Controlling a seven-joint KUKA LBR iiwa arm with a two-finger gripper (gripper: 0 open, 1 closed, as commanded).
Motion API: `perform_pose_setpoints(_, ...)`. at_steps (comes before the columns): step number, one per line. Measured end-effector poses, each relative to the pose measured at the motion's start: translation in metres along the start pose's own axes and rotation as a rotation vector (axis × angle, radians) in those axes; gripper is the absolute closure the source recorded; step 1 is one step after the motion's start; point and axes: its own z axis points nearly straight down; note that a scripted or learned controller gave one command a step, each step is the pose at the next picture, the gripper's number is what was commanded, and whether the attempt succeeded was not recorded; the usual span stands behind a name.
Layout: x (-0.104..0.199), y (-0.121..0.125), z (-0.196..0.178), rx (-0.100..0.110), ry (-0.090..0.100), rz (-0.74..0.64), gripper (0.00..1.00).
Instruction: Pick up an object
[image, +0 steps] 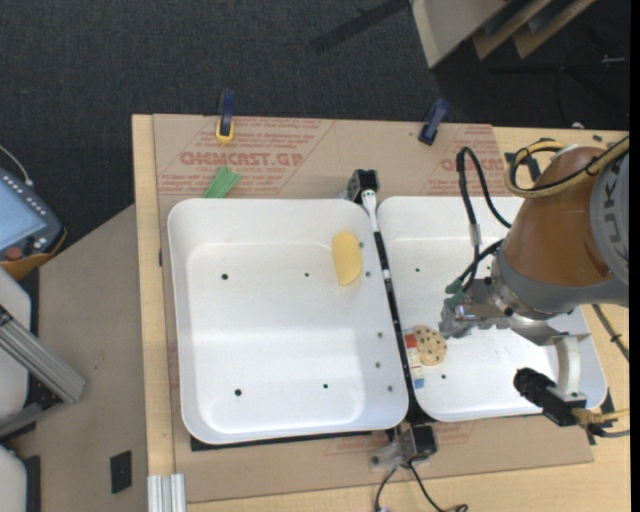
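Observation:
A pale yellow, rounded object (346, 258) lies in the left bin (260, 400), near its right wall. In the right bin (480, 405), a small round tan piece with dark dots (430, 344) rests by the left wall, with a small red item (411, 345) beside it and a tiny blue bit (418, 381) below. My gripper (455, 314) hangs low over the right bin, just up and to the right of the round tan piece. The grey and orange arm (560, 240) covers much of that bin's right half.
A black divider strip (385, 290) runs between the two bins. Blue clamps (226, 108) (433, 120) hold the cardboard base at the back. A green strip (222, 183) lies on the cardboard. A black cable (470, 200) loops over the right bin.

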Motion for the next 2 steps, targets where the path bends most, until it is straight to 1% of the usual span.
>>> perform_pose_setpoints(1,0.019,0.0,0.0,0.0,0.001,-0.003,1.0)
perform_pose_setpoints(2,0.018,0.001,-0.01,-0.003,0.0,-0.001,1.0)
